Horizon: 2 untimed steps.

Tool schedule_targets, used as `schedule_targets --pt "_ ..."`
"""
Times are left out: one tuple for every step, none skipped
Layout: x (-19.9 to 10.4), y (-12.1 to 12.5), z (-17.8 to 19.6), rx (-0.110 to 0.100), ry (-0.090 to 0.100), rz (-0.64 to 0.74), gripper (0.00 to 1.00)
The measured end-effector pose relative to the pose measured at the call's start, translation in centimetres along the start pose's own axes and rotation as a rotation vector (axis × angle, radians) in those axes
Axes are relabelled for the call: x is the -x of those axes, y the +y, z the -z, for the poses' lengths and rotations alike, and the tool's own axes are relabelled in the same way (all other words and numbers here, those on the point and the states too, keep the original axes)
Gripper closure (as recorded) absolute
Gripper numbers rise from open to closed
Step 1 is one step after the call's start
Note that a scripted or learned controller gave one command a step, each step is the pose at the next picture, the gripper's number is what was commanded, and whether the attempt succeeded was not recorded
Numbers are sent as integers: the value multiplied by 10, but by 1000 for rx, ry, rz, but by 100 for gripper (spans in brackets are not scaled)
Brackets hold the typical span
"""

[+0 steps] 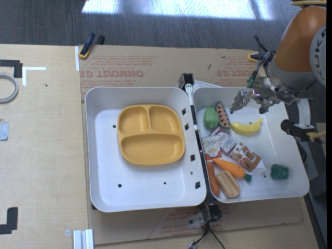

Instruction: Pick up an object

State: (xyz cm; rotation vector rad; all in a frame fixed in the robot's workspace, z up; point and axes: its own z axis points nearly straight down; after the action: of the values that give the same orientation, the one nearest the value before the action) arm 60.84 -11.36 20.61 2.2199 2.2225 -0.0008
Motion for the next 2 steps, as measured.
schedule_targets --pt "19 -89 -114 0 1 32 0" --pt "20 -88 -104 3 1 30 100"
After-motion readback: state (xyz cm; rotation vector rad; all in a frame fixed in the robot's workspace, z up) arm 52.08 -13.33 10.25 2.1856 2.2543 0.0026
